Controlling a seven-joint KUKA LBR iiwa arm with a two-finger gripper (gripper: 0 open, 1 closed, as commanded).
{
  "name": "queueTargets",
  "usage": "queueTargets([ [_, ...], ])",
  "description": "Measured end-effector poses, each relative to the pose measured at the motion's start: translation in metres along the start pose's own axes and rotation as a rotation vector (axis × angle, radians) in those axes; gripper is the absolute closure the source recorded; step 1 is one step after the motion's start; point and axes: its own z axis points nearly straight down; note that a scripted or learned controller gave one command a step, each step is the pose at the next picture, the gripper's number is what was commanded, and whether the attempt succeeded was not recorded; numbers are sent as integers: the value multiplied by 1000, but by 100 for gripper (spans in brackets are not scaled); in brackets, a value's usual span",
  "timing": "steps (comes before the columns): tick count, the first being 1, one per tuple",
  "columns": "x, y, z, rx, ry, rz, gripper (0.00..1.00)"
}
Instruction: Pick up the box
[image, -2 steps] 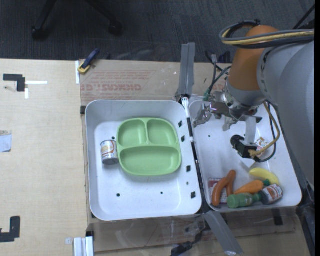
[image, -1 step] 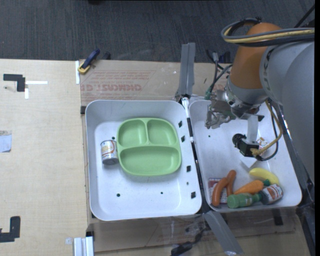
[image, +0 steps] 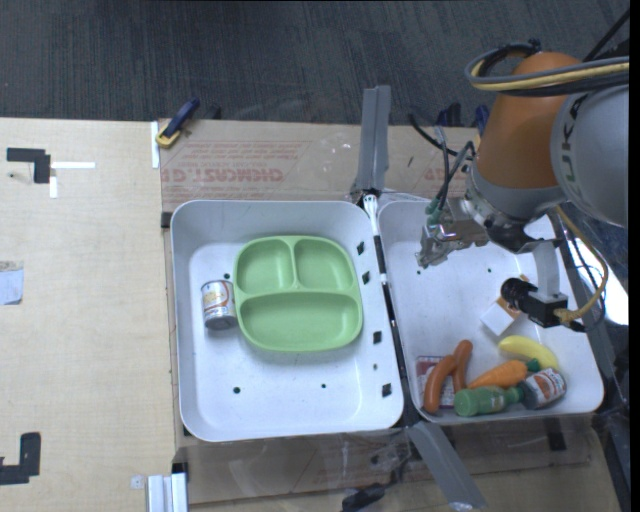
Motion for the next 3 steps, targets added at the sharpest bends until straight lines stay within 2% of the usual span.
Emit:
queueTargets([
  [1, 20, 42, 7, -1, -1, -13, 100],
  [2, -20, 40, 28, 1, 0, 46, 100],
  [3, 97, 57, -16, -2, 0, 107, 100],
])
